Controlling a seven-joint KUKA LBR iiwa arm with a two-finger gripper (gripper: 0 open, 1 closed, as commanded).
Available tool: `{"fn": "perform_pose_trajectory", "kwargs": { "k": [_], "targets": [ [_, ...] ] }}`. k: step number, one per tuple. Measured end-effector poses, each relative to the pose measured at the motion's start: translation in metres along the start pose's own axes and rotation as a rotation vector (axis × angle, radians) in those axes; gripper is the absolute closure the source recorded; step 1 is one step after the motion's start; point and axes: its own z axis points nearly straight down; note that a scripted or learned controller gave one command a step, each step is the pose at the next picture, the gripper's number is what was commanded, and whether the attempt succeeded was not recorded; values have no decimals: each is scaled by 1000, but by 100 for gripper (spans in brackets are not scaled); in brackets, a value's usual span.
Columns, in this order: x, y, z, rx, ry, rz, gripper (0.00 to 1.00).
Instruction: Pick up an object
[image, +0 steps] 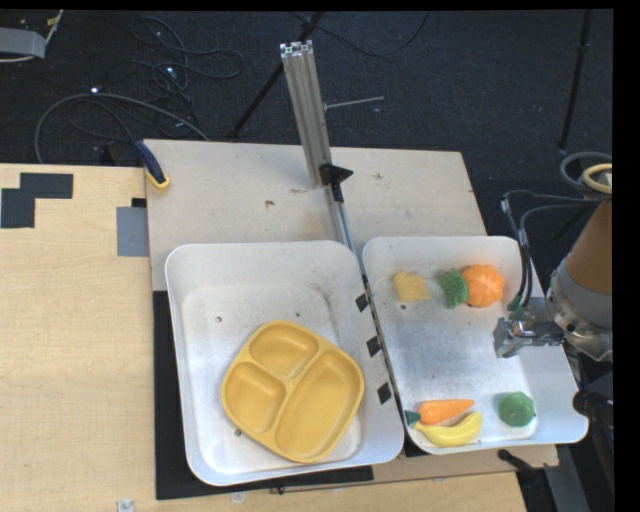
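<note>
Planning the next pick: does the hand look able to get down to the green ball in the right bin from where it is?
Probably yes. The hand hangs over the right bin, just above the green ball, and nothing lies between them. The banana and carrot sit off to the side.

Arm (600, 270) is seen entering at the right edge, mid-height. Only the lower part is framed: an orange band at the top, a grey wrist section beneath it. The wrist is angled down and leftward. The gripper (507, 335) is carried at the wrist's left end as a small metallic block, pointed left and slightly down. Nothing is seen gripped. The gap at the jaws cannot be resolved at this size. A thin cable is looped above the wrist.
</note>
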Motion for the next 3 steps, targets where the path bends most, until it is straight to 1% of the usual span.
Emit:
{"fn": "perform_pose_trajectory", "kwargs": {
  "k": [1,2,3],
  "targets": [
    [-1,1,-21,1,0,-2,100],
    [51,8,-19,4,3,-7,100],
    [99,19,-26,4,2,-7,100]
  ]
}}
